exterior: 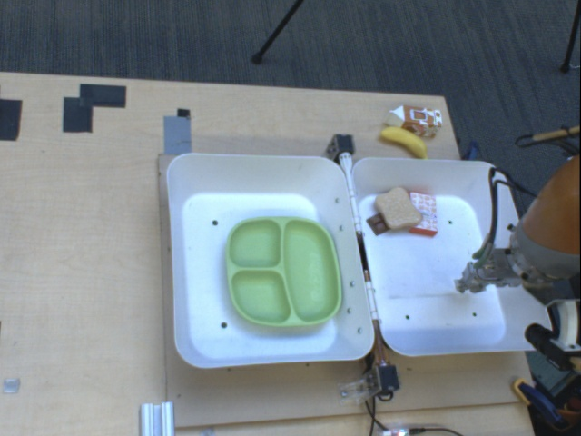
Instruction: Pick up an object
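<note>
- In the right bin [436, 334], near its far left corner, lies a slice of bread [398, 207], light brown with a darker crust, a little tilted.
- Just beside the slice, touching it on the right, is a small red and white packet [424, 214]; its print is too small to read.
- A small dark brown piece [376, 224] lies at the lower left edge of the slice; what it is I cannot tell.
- The claw [474, 278] is low over the right side of the same bin, well apart from the slice. It looks small and blurred, so I cannot tell how far it is open, and nothing is seen in it.
- The arm [552, 234] is cut off by the right edge.
- The left bin [195, 271] holds a green plate [283, 272] with three compartments.
- On the counter [82, 271] behind the right bin lie a banana [403, 140] and a small carton [419, 116].
</note>
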